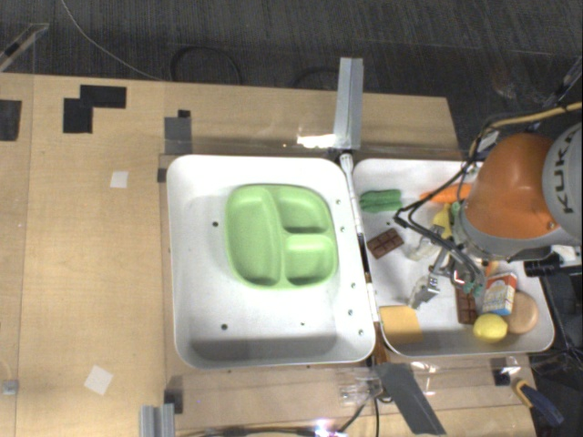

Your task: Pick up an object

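Approach step, by the look of it: nothing lifted yet, no grasp visible. Reaches in from the right with the gripper (432,282) down low inside the right bin (547,342), among loose wires and clutter near the bin's middle. Impossible to tell from this slant whether the jaws stand spread or pressed together; nothing seen pinched there. Plenty to choose from in that bin: a yellow block (399,320) just beside the gripper, toward the near wall; a brown bar (384,241) near it on the side toward the left bin; a green block (381,198) farther up by the dividing wall; a lemon (490,328), a tan round piece (523,312) and a small carton (500,294) crowded together in the near right corner under the wrist. Over in the left bin (182,244), only a green divided tray (278,235), well apart from the arm. Likeliest target, judging by closeness: the yellow block or the brown bar. Calls next for settling over one piece, centring it, closing firmly, then lifting straight up clear of the neighbours. Worth watching for a miss against the bin wall, or a snag among the packed corner items.
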`<state>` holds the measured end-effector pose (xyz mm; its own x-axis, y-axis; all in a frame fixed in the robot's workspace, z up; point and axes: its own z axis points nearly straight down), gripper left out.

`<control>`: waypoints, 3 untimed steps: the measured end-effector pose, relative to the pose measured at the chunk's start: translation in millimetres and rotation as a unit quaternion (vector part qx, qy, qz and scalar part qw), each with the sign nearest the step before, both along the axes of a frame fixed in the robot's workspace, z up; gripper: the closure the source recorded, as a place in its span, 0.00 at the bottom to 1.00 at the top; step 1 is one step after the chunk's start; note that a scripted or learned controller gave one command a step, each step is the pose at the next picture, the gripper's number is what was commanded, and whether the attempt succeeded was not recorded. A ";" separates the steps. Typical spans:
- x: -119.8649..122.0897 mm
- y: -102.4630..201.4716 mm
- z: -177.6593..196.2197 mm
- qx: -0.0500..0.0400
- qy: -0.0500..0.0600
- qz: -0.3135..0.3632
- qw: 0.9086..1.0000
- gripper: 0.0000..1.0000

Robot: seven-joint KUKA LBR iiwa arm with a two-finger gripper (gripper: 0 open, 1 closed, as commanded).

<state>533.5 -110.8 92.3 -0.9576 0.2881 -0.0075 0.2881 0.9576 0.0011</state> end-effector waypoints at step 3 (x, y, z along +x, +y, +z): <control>10.1 10.3 -1.3 -0.001 -0.006 0.005 1.000 0.00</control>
<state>543.6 -100.5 91.0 -0.9602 0.2787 -0.0200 0.2786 0.9604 0.0037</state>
